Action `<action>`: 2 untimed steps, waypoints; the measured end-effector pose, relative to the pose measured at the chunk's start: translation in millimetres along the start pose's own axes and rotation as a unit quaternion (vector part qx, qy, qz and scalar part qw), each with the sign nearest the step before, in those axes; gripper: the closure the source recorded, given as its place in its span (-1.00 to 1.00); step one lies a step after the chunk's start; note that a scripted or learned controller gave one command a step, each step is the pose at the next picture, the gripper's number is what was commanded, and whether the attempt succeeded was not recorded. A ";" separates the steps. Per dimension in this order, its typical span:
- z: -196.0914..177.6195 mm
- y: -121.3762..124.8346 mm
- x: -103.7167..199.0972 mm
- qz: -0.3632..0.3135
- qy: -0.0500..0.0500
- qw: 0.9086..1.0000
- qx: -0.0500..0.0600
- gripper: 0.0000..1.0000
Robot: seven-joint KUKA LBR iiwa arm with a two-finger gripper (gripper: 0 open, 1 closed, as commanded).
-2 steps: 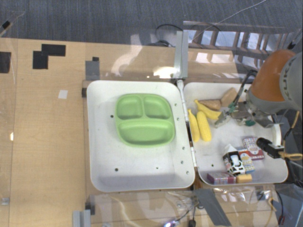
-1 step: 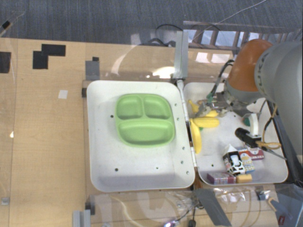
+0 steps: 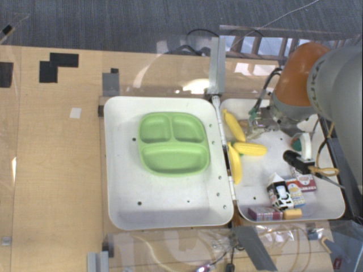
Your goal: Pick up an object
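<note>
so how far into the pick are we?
Done: the arm has reached into the right bin, with the gripper near the bananas. In hand: nothing visibly held. Left: grasp and lift; the bananas and small boxes lie in the bin.

Arm [image 3: 340, 78]: smooth, rounded grey casing, matte, bulky.
Band [image 3: 298, 75]: glossy orange dome just above the wrist, rounded like a ball joint.
Wrist [image 3: 286, 113]: darker grey collar beneath the orange band.
Pincer [image 3: 256, 120]: small metallic assembly, silvery with dark fittings; details blurred.
Cable [image 3: 264, 94]: thin dark lead curving above the pincer.
</note>
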State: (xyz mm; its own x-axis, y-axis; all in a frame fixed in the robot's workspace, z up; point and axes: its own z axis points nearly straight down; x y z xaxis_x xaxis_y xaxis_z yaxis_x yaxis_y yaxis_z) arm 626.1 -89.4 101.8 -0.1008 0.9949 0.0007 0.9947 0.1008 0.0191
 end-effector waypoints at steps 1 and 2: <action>0.1 -0.1 -0.2 0.000 0.000 1.000 0.000 -1.00; 9.1 -61.1 -35.7 0.061 -0.002 0.998 0.006 -1.00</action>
State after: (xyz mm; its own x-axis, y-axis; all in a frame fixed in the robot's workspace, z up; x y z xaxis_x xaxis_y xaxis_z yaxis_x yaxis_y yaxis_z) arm 569.1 -131.1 91.5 0.0217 0.9998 -0.0007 0.9997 -0.0217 0.0069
